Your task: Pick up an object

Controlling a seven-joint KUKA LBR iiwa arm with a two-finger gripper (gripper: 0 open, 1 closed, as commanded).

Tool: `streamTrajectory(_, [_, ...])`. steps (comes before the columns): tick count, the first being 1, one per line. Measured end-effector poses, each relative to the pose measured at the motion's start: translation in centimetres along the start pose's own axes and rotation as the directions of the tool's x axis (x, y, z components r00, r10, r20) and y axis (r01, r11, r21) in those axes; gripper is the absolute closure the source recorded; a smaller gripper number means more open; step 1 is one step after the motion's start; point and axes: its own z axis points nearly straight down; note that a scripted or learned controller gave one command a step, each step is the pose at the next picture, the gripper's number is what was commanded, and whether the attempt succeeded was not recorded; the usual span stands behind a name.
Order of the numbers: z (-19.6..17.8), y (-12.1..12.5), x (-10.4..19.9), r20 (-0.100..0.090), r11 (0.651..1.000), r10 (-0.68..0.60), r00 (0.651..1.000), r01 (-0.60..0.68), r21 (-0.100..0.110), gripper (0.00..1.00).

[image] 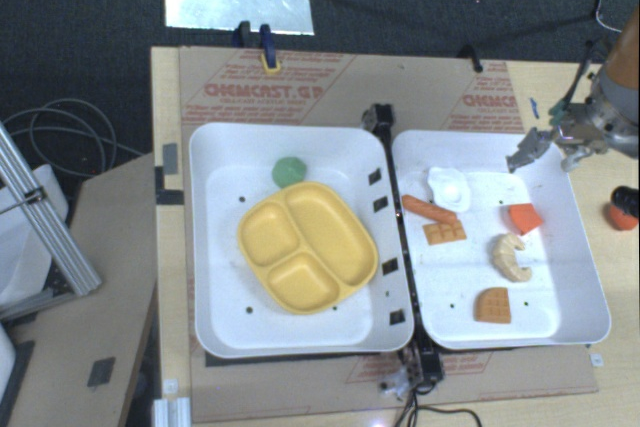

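Note:
The right bin [580, 295] holds several toy foods: a white piece [449, 185], an orange sausage [428, 210], a waffle square [445, 233], a red-orange block [524, 217], a cream croissant [511, 257] and a brown bread piece [492, 305]. My gripper [548, 157] hangs over the bin's far right corner, above and a little right of the red-orange block. It is open with nothing between its fingers.
The left bin [215, 215] holds a yellow divided plate [307, 245] and a green round piece [290, 171] behind it. A black hinge strip [392, 235] runs between the bins. An orange object [624, 210] lies on the bench right of the right bin.

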Motion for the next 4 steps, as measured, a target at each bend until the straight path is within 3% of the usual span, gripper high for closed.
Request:
streamTrajectory(1, [12.9,-2.8,-1.8,0.005,1.000,-0.001,1.000,0.002,-0.013,0.00])
streamTrajectory(2, [11.7,-2.7,-2.0,0.012,1.000,-0.001,1.000,0.001,-0.022,1.00])
streamTrajectory(3, [6.2,-11.9,-1.9,-0.001,1.000,0.007,1.000,-0.007,0.003,1.00])
streamTrajectory(4, [15.1,-3.8,4.2,-0.001,1.000,-0.008,1.000,0.008,-0.003,1.00])
